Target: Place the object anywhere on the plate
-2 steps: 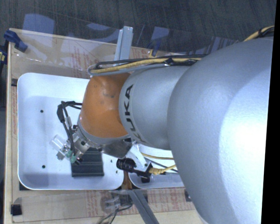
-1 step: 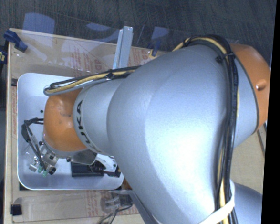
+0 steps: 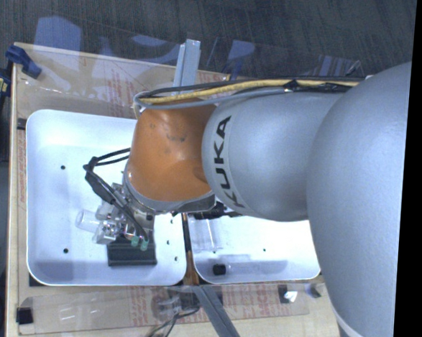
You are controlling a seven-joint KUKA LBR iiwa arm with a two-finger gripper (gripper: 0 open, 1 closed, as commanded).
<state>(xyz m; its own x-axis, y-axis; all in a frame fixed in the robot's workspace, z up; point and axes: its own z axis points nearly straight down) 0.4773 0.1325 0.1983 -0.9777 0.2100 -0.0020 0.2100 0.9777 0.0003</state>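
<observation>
**Pincer low in left bin, two candidates right beside it**

Pincer (image 3: 120,226) down near the floor of the left bin (image 3: 58,189), toward its front-right part. Released or clenched: cannot tell, too cluttered with brackets and cable at the wrist. Nothing seen grasped.

Just left of pincer: clear piece (image 3: 90,220), touching or nearly touching the tool, long axis roughly left-right. Probably the task's thing, but only a guess.

Just in front of pincer, toward the camera: dark block (image 3: 131,255), flat on the bin floor, long axis left-right, close under the tool. Could equally be the thing to move, or part of the tool; cannot tell which.

Further right, past the shared bin walls: right bin (image 3: 277,255), with a small dark piece (image 3: 219,270) near its front-left corner, well apart from pincer.

Above and right: orange band (image 3: 165,154) and the arm (image 3: 284,155) covering the back of both bins. Cannot tell where the plate lies, so no direction of carry to give.

Likely in the way: the wall pair between bins, if the carry goes right. Needs a lift first.
</observation>
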